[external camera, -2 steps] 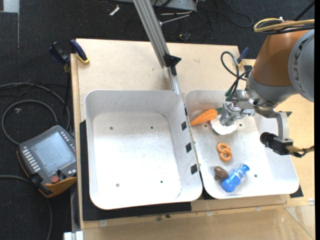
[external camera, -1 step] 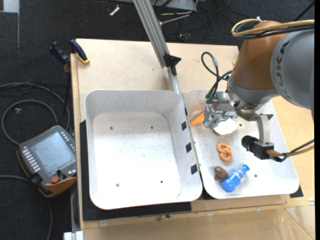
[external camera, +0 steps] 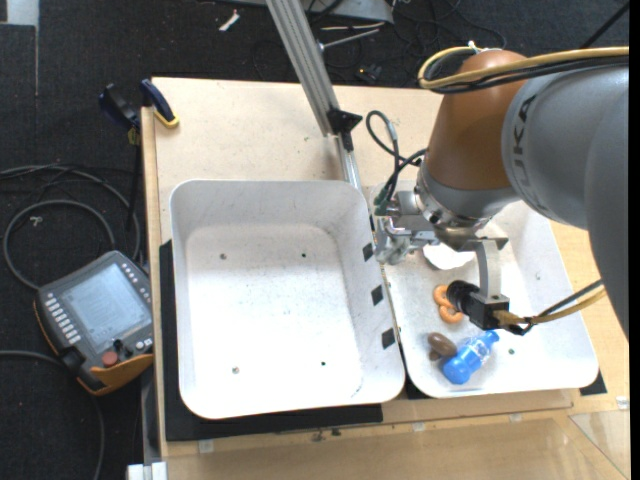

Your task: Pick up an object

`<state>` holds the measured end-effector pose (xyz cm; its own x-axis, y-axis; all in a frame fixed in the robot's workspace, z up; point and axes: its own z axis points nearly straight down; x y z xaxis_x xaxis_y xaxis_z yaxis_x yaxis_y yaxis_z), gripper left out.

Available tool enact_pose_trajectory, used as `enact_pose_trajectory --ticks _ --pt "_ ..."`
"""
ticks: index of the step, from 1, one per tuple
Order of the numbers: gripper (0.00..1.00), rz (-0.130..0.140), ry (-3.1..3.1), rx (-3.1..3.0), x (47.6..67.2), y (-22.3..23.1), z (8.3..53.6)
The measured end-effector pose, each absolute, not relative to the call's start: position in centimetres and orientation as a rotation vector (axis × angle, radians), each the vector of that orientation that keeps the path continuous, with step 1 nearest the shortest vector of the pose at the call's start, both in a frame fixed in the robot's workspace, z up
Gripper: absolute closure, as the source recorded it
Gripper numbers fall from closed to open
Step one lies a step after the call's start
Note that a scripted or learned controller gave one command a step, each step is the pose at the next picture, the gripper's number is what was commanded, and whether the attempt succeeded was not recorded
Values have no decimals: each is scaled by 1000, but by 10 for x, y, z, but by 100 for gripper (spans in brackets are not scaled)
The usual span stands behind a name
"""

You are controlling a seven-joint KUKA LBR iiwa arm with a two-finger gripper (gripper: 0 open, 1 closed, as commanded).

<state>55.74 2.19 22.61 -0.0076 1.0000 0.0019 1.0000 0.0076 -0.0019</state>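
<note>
The grey arm (external camera: 560, 118) reaches in from the right over the right bin (external camera: 560, 353), hiding much of its far half. Its pincer (external camera: 393, 238) sits low by the bin's left wall; open or closed cannot be told. A blue bottle (external camera: 468, 358), a brown lump (external camera: 438, 345) and a half-hidden orange piece (external camera: 443, 298) lie near the bin's front.

A blue bottle (external camera: 468, 359) lies tilted in the right bin (external camera: 555, 360), touching a brown lump (external camera: 439, 345); an orange ring (external camera: 443, 302) lies near them
</note>
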Motion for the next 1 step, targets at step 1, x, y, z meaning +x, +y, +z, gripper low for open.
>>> enact_pose_trajectory --ticks 1 --pt "100 0 -2229 -2209 532 73 234"
